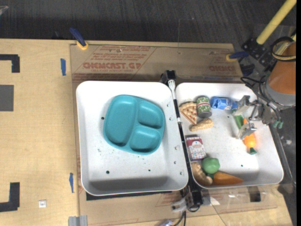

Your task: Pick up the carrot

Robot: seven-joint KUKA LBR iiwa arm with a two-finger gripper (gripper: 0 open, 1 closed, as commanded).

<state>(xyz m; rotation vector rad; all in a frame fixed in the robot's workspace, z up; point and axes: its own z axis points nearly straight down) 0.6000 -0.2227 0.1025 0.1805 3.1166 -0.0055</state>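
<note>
**Pincer above small carrot at right bin's right side**

Pincer (pixel 248 121) hangs over the right bin (pixel 270 171), directly above a small orange carrot (pixel 250 141); whether it is spread or pressed together cannot be told. A larger carrot (pixel 227 177) lies at the near edge beside a green ball (pixel 211 165). The teal divided plate (pixel 134 123) sits in the left bin (pixel 89 164).

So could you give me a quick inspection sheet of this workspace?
Surface: two shallow white bins on a printed cardboard sheet.
Job's things: long orange carrot at the right bin's front edge, beside a green ball.
Clutter: teal divided plate in the left bin; green can, blue packet, red box, small orange-and-green piece.
Claw: above the small piece, apart from the carrot.
Cables: black cables far right.
Surroundings: blue clamp, yellow pole.
</note>
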